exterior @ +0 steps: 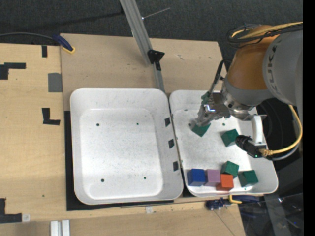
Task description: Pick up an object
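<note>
My gripper [202, 125] hangs over the upper left part of the right bin [184, 102]. A dark green block [200, 130] sits tilted between its fingertips, and the gripper is shut on it. Further blocks lie loose in the same bin. A green one [229, 137] is to the right of the gripper. Along the front wall sit a blue one [197, 176], a purple one [213, 176], an orange one [226, 181] and two more green ones [230, 168] [247, 177].
The left bin [74, 132] stands beside the right one, their rims touching. A slanted metal pole [140, 28] rises behind the bins. The arm's orange band [248, 68] and cables [283, 149] hang over the right bin's far right side.
</note>
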Controlling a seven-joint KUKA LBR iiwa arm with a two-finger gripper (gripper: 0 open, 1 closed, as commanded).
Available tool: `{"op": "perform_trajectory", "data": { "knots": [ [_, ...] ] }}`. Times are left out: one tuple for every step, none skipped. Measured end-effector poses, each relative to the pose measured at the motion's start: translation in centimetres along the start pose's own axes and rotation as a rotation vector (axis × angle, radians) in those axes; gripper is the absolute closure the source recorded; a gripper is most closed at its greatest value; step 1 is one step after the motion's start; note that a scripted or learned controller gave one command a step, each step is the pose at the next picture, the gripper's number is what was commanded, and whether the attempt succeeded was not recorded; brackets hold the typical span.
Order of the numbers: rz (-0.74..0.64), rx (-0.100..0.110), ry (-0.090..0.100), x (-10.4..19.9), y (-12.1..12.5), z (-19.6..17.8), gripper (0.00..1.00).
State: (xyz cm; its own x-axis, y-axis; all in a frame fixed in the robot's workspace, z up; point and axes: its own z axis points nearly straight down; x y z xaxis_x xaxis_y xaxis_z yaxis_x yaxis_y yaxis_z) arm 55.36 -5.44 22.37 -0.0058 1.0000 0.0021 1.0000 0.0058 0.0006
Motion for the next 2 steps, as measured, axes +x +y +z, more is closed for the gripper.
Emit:
{"op": "perform_trajectory", "data": {
  "knots": [
    [-0.001, 0.001, 0.000, 5.3, -0.2, -1.2, 1.00],
    [-0.001, 0.002, 0.000, 10.5, 0.7, -1.4, 1.00]
  ]
}}
